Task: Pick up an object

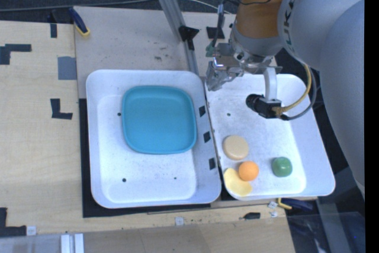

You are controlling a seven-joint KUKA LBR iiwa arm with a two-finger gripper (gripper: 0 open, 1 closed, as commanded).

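Camera view: orange ball (248, 171) lies well below the gripper (217, 80).

Two shallow bins sit side by side on a bench. The left bin (100, 127) holds a plate (159, 119) near its center. In the right bin (308, 145), four small objects cluster toward five o'clock: a disc (235, 147), a ball (248, 171) just below it (resting against a flat piece (235, 185) at seven o'clock), and a second ball (282, 166) at three o'clock.
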